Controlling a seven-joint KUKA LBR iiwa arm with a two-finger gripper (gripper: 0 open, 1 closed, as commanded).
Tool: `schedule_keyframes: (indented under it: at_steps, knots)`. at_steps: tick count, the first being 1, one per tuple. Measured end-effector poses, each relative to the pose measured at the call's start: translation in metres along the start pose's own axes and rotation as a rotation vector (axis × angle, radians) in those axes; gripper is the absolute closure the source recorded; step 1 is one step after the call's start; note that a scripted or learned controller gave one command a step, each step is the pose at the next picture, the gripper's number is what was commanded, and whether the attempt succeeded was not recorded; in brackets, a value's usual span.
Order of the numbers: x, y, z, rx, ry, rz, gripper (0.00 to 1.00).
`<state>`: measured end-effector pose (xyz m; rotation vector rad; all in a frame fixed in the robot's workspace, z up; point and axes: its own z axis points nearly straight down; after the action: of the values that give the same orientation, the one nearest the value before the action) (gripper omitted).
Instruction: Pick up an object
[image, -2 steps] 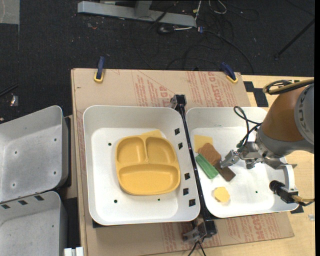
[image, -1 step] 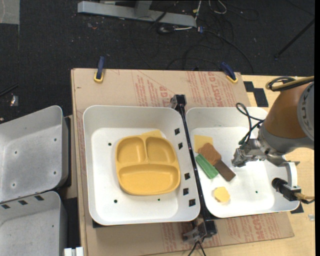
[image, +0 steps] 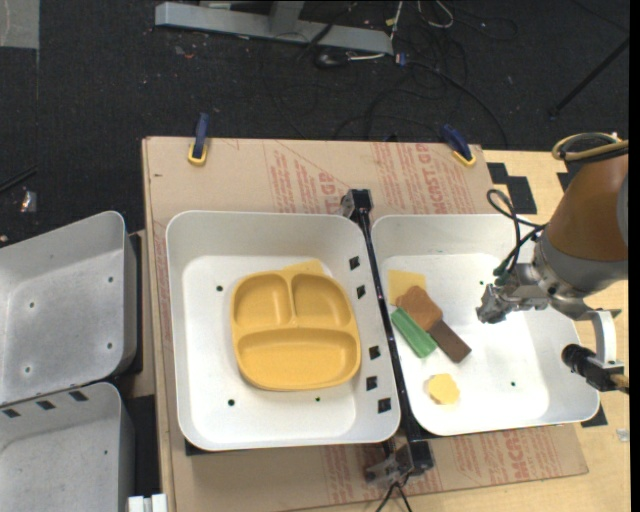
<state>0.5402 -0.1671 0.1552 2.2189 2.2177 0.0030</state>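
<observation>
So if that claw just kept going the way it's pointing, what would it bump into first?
Probably the bare white floor of the right bin: the claw seems to point downward. The brown block lies further left, likely off its line, though depth is hard to judge.

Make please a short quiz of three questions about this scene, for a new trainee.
1. True or false: the yellow divided tray lies in the left bin.
2. Which thing lies partly on the green block?
A. the brown spatula-like piece
B. a red cup
C. a blue ball
3. Fill in: the small yellow piece lies in the ____ bin.

Key:
1. True.
2. A.
3. Right: the right bin, in the near part, where the claw hangs farther back above its floor.
</observation>
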Motion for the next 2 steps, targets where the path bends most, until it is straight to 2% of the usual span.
schedule_keyframes:
  at_steps: [2]
  knots:
    - [0.005,0.004,-0.078,-0.001,0.0,-0.003,1.0]
